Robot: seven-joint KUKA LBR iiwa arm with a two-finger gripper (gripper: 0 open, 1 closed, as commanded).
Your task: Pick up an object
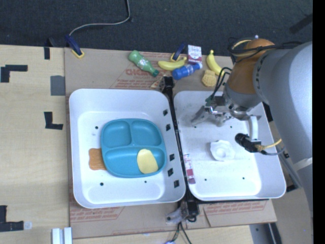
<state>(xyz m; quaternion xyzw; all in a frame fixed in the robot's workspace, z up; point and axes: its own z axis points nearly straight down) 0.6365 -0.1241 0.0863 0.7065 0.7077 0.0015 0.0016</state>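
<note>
Below my gripper point(203, 114) (fingers spread, holding nothing) in the right bin point(264, 187), the white lump point(221, 150) lies toward the camera.

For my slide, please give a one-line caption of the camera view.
End effector above the right bin near a white object; blue plate in left bin.

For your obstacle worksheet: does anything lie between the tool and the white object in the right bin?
Nothing visible does. The tool hangs over the right bin, and bare bin floor separates it from the white object.
</note>
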